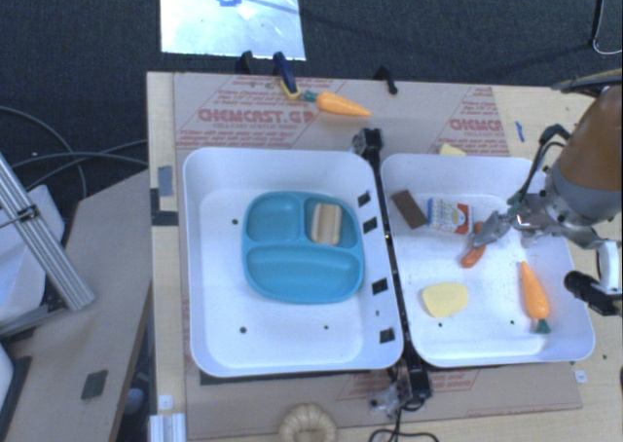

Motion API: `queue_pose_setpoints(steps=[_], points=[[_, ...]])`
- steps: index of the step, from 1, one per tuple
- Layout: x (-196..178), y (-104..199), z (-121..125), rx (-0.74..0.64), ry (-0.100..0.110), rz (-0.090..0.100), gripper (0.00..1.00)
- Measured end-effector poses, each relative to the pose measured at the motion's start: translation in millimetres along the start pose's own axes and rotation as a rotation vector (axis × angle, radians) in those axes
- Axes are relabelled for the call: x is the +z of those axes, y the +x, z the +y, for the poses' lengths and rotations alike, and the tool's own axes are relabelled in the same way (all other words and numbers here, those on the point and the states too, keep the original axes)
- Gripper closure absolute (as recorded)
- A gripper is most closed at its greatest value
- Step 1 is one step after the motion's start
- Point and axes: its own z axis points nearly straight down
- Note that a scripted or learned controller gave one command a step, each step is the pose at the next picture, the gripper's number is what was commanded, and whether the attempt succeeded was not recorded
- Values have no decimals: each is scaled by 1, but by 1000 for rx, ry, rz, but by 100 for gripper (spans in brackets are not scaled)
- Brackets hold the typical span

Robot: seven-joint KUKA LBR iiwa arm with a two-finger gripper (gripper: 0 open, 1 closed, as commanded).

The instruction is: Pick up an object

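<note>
My gripper (493,229) reaches in from the right over the right bin (487,352), low above its middle. Its tip lies right against a small orange-red object (473,254); whether that object is gripped is unclear. Just left of it lies a white packet with a red and blue label (448,214), and beside that a brown block (408,208). A yellow slice (444,300) rests near the bin's front. An orange carrot (532,294) lies at the right, below the arm.
The left bin (224,333) holds a blue divided plate (292,270) with a tan piece (325,224) in its upper right compartment. A second carrot (337,104) lies on the bench behind the bins. A small yellow item (451,149) sits by the right bin's far rim.
</note>
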Motion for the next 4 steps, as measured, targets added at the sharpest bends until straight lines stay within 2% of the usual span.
queue_pose_setpoints(steps=[1,2,4], points=[[52,1,0,1,1,0,0],[39,0,2,1,-5,-2,100],[-87,-5,12,-3,-11,-3,100]])
